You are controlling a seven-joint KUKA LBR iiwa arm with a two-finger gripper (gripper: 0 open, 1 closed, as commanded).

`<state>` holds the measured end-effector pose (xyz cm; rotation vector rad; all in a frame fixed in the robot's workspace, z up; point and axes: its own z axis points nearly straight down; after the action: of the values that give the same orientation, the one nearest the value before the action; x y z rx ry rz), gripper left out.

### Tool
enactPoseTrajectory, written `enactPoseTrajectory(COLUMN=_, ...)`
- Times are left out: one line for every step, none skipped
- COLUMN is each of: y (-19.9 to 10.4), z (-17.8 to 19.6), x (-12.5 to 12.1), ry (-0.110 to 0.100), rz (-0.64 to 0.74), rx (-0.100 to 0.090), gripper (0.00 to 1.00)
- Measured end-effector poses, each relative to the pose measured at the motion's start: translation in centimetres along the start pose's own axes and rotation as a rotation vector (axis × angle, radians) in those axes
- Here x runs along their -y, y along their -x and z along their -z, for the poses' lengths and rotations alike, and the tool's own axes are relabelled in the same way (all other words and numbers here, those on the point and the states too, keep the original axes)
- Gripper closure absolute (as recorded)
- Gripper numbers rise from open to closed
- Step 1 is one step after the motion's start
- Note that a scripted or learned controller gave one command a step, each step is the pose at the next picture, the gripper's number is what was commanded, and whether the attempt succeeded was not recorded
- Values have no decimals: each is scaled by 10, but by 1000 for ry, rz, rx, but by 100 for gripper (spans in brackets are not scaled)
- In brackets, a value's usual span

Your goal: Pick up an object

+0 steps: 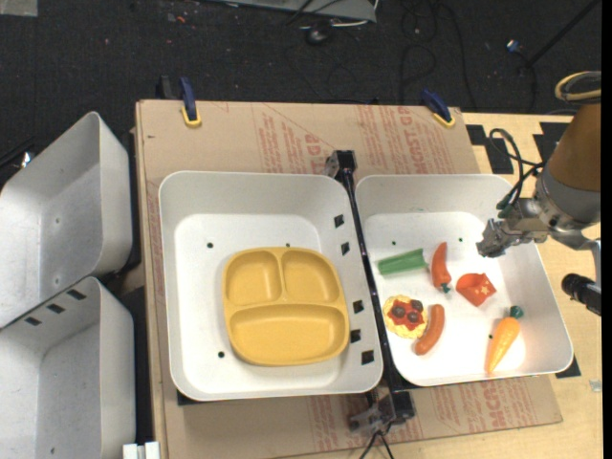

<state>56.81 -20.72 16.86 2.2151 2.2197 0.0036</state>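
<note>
Over the right bin (pixel 550 299), the gripper (pixel 493 238) hangs near the upper right wall with nothing between its fingers; whether they are apart or together cannot be told. Below and left of it lie a red block (pixel 476 288), a red chili (pixel 440 265), a green piece (pixel 401 262), a sausage (pixel 429 329), a small pizza (pixel 404 316) and a carrot (pixel 501 342), while the left bin (pixel 191 218) holds a yellow divided plate (pixel 285 305).

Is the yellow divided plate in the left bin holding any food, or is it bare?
Bare. The yellow plate shows all three compartments with nothing in them; the toy food lies in the right bin.
</note>
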Motion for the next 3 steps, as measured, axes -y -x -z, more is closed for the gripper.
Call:
enactPoseTrajectory(y=8, z=48, x=3, ry=1, rz=-2, rx=1, gripper=100)
enactPoseTrajectory(y=8, z=76, x=2, ry=-1, rz=0, rx=0, gripper=100)
enactPoseTrajectory(y=-44, z=83, x=0, ry=-4, rz=5, rx=-4, gripper=100)
